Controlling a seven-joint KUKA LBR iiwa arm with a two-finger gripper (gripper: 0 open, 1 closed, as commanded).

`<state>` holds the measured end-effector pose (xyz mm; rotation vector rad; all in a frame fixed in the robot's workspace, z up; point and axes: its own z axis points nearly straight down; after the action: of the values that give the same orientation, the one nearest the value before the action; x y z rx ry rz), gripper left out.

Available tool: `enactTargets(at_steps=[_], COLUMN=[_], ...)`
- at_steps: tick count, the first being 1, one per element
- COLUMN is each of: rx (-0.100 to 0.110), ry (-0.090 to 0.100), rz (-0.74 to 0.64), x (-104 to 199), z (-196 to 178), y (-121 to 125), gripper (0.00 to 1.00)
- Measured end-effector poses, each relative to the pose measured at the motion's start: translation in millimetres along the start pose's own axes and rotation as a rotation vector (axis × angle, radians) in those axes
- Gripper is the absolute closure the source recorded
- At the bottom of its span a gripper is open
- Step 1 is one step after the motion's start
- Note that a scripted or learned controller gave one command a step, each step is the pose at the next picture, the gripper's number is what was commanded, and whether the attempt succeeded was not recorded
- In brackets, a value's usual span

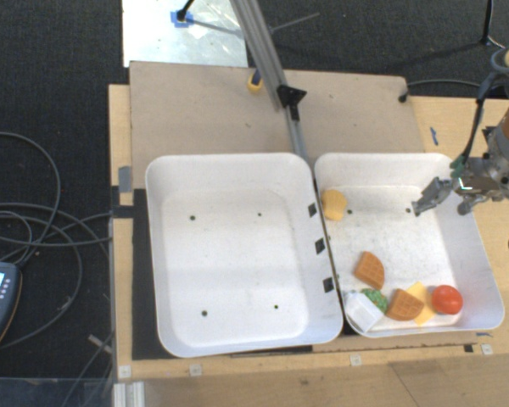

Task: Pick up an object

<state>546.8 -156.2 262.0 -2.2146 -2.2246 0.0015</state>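
Nearest me, along the front wall of the right bin, sits a cluster: a red tomato, a yellow wedge, an orange slice, a green piece and a white block. A second orange slice lies just behind them. A yellow lump sits alone near the divider, well apart from the rest. Left bin holds nothing I can pick.

Gripper hovers over the right bin's far right side, with nothing visibly between its fingers; I cannot tell how far they stand apart.

Judgement: these look like light, rigid toy foods, smooth and probably slippery. The tomato is round and may roll out of a pinch. The lone yellow lump is my preferred target: clear on all sides, take it across its middle.
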Motion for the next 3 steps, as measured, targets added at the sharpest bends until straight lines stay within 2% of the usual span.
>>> enactTargets(at_steps=[1, 2, 3], rx=[-0.004, 0.000, 0.003], ry=[-0.001, 0.000, 0.001], rz=[0.001, 0.003, 0.004], x=[-0.1, 6.1, 9.0], z=[-2.1, 42.9, 105.3], y=[0.7, -4.0, -7.0], gripper=[0.00, 0.00, 0.00])
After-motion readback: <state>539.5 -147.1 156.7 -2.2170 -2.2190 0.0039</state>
